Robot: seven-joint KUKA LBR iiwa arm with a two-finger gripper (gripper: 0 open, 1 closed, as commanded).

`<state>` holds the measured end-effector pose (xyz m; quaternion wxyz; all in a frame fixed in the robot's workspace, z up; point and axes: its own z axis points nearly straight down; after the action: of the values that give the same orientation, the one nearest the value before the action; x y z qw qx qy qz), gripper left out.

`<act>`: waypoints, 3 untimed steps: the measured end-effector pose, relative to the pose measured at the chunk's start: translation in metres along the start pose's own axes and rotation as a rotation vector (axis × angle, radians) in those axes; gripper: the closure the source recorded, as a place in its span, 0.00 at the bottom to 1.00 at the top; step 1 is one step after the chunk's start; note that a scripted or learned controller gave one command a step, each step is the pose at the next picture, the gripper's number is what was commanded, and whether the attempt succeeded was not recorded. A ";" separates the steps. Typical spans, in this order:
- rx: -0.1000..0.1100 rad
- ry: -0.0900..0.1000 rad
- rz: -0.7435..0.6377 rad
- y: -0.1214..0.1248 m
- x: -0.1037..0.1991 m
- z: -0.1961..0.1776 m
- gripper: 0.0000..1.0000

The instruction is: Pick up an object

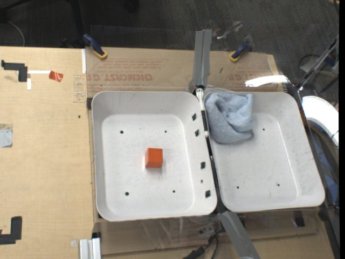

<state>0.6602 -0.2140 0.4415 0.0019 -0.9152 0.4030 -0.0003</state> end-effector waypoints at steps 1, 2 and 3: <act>0.000 -0.002 -0.532 0.010 -0.014 0.001 0.00; 0.002 -0.002 -0.631 0.004 0.005 0.001 0.00; 0.001 -0.005 -0.632 0.005 0.004 0.161 0.00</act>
<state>0.6594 -0.2195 0.2809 0.0030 -0.9951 0.0988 0.0011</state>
